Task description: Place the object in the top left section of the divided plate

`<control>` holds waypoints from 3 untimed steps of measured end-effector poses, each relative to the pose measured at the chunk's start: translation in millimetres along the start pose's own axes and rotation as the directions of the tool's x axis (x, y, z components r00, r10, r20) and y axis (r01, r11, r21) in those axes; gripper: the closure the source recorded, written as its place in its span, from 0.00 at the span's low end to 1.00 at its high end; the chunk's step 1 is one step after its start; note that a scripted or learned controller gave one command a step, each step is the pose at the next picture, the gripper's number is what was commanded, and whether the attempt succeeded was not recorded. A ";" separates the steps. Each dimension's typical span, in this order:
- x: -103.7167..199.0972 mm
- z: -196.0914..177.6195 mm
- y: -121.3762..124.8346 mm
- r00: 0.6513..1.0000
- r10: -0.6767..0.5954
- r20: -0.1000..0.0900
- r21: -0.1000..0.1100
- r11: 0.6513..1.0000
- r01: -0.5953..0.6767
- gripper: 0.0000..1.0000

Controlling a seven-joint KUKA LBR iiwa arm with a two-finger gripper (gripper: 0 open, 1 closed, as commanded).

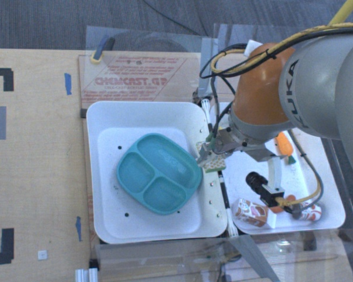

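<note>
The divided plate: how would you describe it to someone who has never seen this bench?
Find the left white bin. The divided plate lies inside it, turquoise with three sections, the one coloured thing there.

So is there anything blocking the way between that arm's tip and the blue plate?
Nothing visible does. The end effector hangs over the raised rims between the two bins, right beside the divided plate, whose three sections look bare.

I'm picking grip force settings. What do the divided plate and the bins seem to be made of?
Plate: likely moulded plastic, teal, smooth with a soft sheen and rounded section walls. Bins: probably thin white plastic, fairly matte, with rounded formed rims. Neither can be confirmed by look alone.
</note>
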State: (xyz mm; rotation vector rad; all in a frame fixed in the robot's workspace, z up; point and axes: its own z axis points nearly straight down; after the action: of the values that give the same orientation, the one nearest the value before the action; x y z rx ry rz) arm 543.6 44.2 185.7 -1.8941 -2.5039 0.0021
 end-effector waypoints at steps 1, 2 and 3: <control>79.7 -24.1 -45.1 1.000 -0.013 0.000 0.001 1.000 0.013 1.00; 105.9 15.1 -37.1 0.993 -0.115 0.000 0.002 0.993 0.115 1.00; 52.3 1.6 -26.5 0.999 -0.042 0.002 -0.004 0.999 0.042 1.00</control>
State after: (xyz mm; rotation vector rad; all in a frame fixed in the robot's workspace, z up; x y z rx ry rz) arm 503.8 87.3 184.2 -1.8433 -2.5463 -0.0009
